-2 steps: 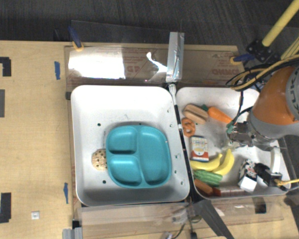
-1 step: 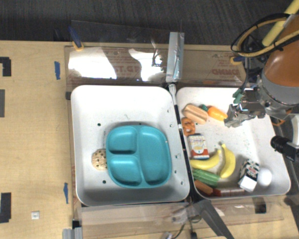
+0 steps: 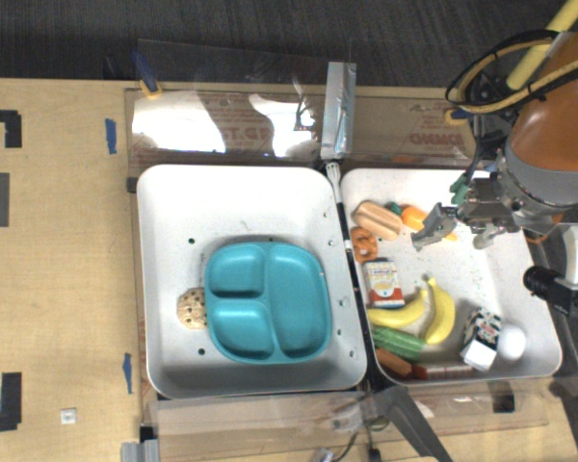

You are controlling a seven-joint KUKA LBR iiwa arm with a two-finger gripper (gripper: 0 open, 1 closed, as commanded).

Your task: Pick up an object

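Over the right shallow white plastic bin (image 3: pixel 549 354), toward its one o'clock corner, I see the grey two-finger gripper (image 3: pixel 459 231) hanging with fingers spread and nothing between them. Just at its nine o'clock lies a small orange carrot-like piece (image 3: pixel 415 217) beside a tan hot-dog bun (image 3: pixel 378 219). Toward six o'clock sit two curved yellow bananas (image 3: pixel 426 312). The left white bin (image 3: pixel 164 258) holds a teal divided plate (image 3: pixel 267 299).

Faint reversed print on the cardboard wall (image 3: pixel 433 138) cannot be read.
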